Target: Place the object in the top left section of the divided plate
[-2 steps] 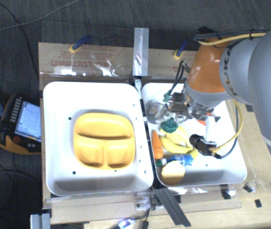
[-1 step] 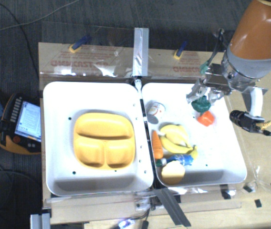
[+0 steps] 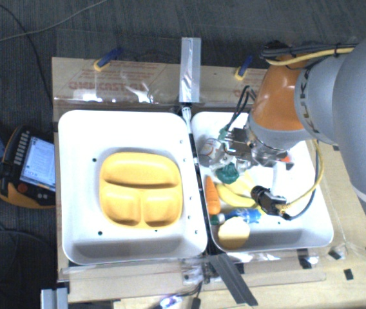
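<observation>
**Gripper low in right bin, plate waiting in left bin**

We see the yellow divided plate (image 3: pixel 142 188) lying flat in the middle of the left bin (image 3: pixel 80 134), at frame centre-left. Its one long section runs across the upper side and two smaller sections sit below. We read the task's target as the upper-left part of the plate; none of the sections holds anything.

The arm (image 3: pixel 312 89) comes in from the upper right of the frame and bends down into the right bin (image 3: pixel 318 230). The gripper (image 3: pixel 225 156) sits low over the bin's upper-left corner, just above a small teal object (image 3: pixel 227 171). We cannot tell how the gripper is set, nor whether it has anything in it.

Loose items crowd just below the gripper: a carrot (image 3: pixel 212 196) lying lengthwise along the bin's left wall, a banana (image 3: pixel 238 195) slanting toward lower right, and a tan rounded item (image 3: pixel 234 234) near the bottom edge. We cannot say which one is the task's object.

Key relation, in our judgement: the plate lies left of the gripper, across the wall between the bins, so the carry would run leftward in the frame toward the plate's upper-left section
</observation>
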Robot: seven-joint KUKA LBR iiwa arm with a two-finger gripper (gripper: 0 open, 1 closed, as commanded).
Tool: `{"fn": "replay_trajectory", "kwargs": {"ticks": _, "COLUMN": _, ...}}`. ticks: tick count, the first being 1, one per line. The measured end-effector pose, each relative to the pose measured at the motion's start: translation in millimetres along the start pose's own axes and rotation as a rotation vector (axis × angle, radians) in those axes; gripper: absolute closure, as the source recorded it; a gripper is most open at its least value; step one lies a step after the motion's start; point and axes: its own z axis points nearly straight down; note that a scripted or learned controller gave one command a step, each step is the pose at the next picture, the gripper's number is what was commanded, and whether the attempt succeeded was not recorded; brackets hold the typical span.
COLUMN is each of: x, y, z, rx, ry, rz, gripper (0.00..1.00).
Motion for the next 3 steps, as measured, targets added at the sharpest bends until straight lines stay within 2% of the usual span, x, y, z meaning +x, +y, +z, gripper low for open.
{"fn": "replay_trajectory", "kwargs": {"ticks": 1, "x": 50.1, "y": -35.9, "z": -0.2, "rx": -0.001, "ry": -0.001, "rz": -0.036, "gripper": 1.0}}
{"fn": "replay_trajectory", "kwargs": {"ticks": 2, "x": 88.9, "y": -52.4, "z": -0.4, "rx": -0.002, "ry": -0.001, "rz": -0.144, "gripper": 1.0}}
{"fn": "replay_trajectory", "kwargs": {"ticks": 3, "x": 89.1, "y": -52.5, "z": -0.2, "rx": -0.001, "ry": -0.001, "rz": -0.144, "gripper": 0.0}}
